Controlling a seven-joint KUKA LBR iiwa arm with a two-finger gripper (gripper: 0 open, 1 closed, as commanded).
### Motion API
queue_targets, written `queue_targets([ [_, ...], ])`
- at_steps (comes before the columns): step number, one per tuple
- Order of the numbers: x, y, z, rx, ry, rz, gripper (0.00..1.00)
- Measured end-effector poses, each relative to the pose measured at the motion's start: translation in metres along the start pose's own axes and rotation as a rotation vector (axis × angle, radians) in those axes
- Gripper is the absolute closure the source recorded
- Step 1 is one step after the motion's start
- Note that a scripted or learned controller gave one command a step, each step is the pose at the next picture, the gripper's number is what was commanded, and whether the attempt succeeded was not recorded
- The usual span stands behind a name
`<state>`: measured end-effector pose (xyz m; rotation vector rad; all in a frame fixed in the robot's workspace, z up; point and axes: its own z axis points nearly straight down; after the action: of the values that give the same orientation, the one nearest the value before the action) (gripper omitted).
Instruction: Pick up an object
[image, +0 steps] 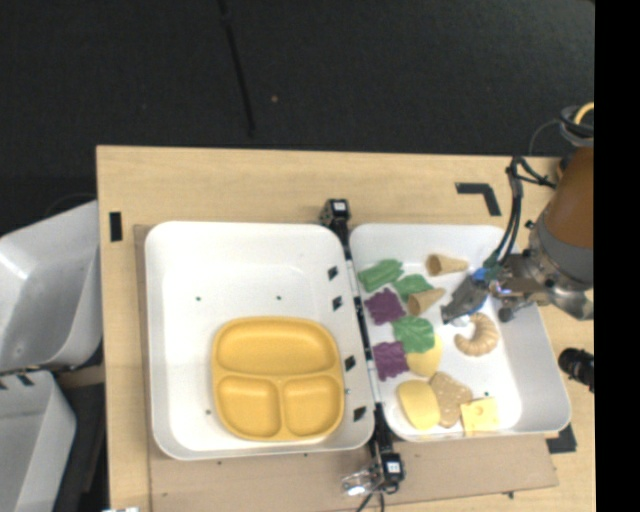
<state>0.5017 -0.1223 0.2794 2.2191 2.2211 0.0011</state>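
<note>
Gripper (462, 306) above croissant (477, 335), seemingly curved ends up

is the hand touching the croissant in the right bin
Cannot tell. In the camera view the hand sits just up and left of the croissant, but the slanted view shows no plain gap or contact.

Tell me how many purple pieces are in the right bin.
2. One purple piece lies near the bin's left wall, below a green piece. The other purple piece sits lower along that wall, beside the yellow-and-green item. More could hide under other items.
</note>
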Motion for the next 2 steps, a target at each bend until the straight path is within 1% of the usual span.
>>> queue_targets([
  [1, 0.003, -0.015, 0.100, 0.012, 0.003, 0.002, 0.00],
  [2, 0.025, -0.013, 0.127, 0.005, 0.001, -0.001, 0.00],
])
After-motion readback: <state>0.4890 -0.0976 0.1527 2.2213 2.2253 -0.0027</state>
